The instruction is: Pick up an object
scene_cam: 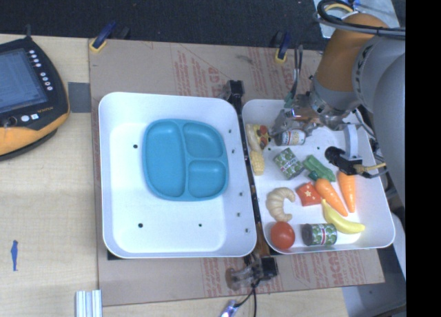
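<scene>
Our hand [293,124] sits low at the right bin's [380,236] far end, right over a small can [292,138] lying on its side, long axis left-right. We cannot tell the hand's state.

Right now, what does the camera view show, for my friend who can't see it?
A robot arm reaches its claw into the right white bin, above toy food: a croissant, a tomato, carrots, a banana and small cans. The left bin holds a blue divided plate.
</scene>
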Robot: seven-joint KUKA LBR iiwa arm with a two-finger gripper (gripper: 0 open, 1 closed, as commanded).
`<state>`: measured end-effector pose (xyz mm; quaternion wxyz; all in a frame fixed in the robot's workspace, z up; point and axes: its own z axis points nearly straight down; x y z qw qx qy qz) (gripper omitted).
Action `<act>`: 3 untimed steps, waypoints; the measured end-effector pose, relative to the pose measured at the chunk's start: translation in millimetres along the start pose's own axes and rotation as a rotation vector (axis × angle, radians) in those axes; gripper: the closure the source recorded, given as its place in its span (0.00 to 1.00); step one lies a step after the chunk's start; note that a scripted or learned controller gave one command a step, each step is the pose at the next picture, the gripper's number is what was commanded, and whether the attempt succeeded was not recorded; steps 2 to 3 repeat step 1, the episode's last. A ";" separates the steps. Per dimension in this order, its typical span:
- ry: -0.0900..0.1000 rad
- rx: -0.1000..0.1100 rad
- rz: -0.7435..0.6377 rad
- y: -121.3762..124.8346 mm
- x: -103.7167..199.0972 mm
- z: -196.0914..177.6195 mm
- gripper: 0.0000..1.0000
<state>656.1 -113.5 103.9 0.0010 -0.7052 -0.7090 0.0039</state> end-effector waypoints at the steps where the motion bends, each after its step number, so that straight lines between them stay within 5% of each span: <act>1: 0.004 -0.003 0.000 -76.3 42.0 -88.5 1.00; 3: 0.004 -0.003 0.000 -76.3 42.0 -88.5 1.00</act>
